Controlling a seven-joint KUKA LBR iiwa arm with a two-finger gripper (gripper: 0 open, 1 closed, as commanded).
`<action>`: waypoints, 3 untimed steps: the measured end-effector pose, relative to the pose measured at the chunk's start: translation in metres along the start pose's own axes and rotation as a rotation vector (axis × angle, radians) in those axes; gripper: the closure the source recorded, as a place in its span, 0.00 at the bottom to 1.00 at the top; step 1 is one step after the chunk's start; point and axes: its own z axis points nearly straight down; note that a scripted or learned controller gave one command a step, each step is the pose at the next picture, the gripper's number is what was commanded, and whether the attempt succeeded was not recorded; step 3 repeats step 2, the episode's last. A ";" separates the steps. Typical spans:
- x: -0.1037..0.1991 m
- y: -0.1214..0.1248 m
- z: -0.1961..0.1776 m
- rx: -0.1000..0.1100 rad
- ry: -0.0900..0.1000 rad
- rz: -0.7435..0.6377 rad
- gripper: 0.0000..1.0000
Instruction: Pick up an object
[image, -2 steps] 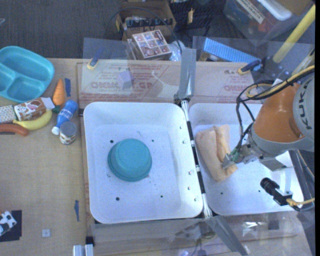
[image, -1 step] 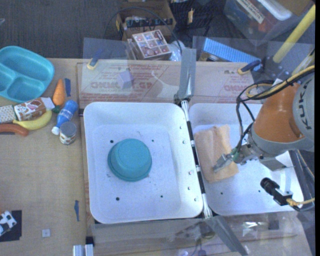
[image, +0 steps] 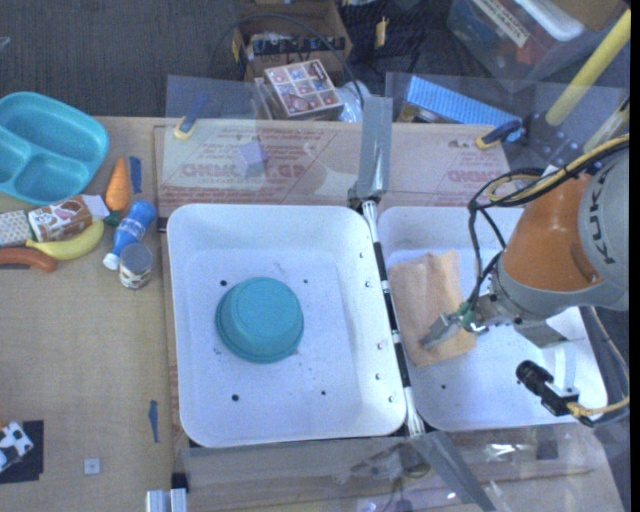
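Observation:
A teal bowl (image: 260, 319) lies upside down in the middle of the left white bin (image: 200, 250). A tan, bread-like slab (image: 428, 290) rests in the left part of the right bin (image: 520, 385). My gripper (image: 442, 331) hangs low over the slab's lower right part, its grey fingers (image: 436, 334) touching or just above it. The grey arm with its orange band (image: 550, 240) reaches in from the right over the right bin.
Left of the bins on the wooden bench lie a teal divided tray (image: 45, 145), a carrot (image: 119, 183), a banana (image: 68, 243), a small blue bottle (image: 130, 230) and a can (image: 136, 265). Boxes and clutter stand behind the bins.

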 end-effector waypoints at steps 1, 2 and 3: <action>-0.002 0.000 -0.011 -0.005 0.001 0.007 1.00; 0.027 0.040 -0.193 0.010 0.000 0.073 1.00; 0.027 0.040 -0.193 0.010 0.000 0.073 1.00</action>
